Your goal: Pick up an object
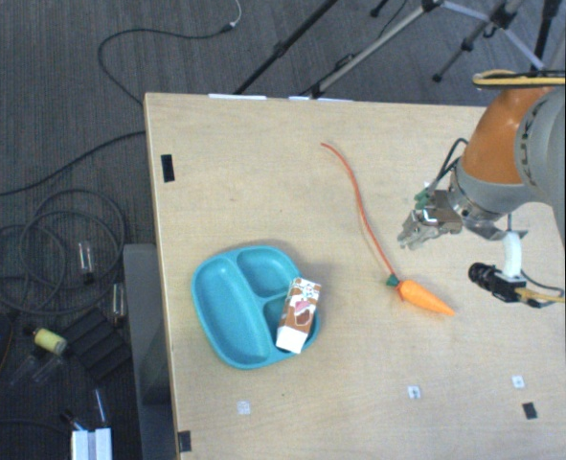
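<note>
Pincer (418,230) hovers above the carrot (423,295), poised for your pick; its opening cannot be told.

Black cables (48,247) lie coiled on grey carpet (62,84) left of the wooden tabletop (263,171). Tripod legs (426,12) cross the top right; black tape marks (168,168) dot the tabletop

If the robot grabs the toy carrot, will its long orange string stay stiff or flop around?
Probably flop: the string lies in a loose curve across the bench, as soft cord does. The carrot looks small and likely light, so the end effector could lift it easily. Its tapered, rounded body might roll or slip if nudged from the side.
</note>
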Robot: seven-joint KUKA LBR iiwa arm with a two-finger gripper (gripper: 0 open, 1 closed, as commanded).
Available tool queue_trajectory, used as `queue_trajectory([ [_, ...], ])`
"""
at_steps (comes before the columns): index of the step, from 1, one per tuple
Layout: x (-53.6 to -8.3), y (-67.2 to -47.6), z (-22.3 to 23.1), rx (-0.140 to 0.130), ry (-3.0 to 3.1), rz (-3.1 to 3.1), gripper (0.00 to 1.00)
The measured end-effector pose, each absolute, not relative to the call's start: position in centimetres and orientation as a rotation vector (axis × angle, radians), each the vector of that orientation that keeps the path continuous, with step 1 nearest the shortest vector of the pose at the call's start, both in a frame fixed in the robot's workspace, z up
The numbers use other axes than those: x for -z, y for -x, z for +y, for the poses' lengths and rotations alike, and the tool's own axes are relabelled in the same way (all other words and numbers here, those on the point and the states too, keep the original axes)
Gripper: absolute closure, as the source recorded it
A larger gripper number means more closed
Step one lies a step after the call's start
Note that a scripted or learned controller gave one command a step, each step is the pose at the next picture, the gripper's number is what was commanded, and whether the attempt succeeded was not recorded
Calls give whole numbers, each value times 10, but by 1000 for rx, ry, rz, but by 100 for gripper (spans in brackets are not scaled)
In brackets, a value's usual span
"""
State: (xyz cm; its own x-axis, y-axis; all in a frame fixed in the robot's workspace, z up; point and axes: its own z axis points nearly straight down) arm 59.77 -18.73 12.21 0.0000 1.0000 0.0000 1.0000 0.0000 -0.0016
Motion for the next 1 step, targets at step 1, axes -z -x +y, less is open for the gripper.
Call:
queue_trajectory([
  [1, -122, -598, -187, -2, 2220, -2221, 0],
])
